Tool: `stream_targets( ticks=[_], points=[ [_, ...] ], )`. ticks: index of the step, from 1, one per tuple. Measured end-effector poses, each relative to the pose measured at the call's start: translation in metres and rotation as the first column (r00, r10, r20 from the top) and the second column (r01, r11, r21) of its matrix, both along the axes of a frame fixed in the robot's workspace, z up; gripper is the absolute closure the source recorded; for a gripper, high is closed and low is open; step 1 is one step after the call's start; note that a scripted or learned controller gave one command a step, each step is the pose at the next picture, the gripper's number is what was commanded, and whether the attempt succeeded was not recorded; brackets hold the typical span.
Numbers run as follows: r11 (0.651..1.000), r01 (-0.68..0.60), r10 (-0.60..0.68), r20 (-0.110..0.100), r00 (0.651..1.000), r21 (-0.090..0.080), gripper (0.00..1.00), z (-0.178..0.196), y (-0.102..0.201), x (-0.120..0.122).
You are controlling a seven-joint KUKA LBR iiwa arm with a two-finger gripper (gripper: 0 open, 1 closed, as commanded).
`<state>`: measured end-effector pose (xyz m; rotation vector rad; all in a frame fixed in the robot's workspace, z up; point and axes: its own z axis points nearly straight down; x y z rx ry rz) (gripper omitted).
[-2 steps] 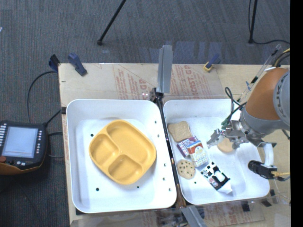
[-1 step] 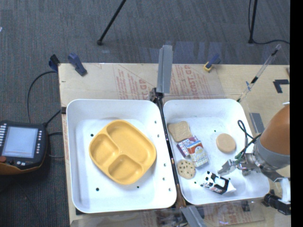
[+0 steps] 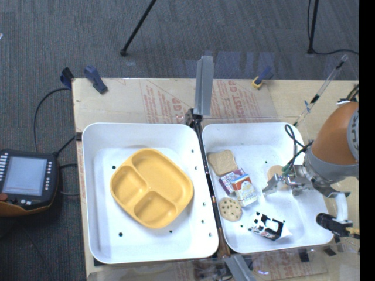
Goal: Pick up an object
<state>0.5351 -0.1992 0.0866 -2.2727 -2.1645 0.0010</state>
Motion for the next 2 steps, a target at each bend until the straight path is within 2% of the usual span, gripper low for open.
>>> stream_targets(
  ticks=[1, 2],
  points=[
    [1.000, -0.002, 0.002, 0.000, 1.000, 0.000, 0.00, 0.0003, 0.0103, 0.0394],
    [1.000, -0.006, 0.006, -0.002, 1.000, 0.000, 1.00, 0.0096, 0.0111, 0.0395]
  ],
)
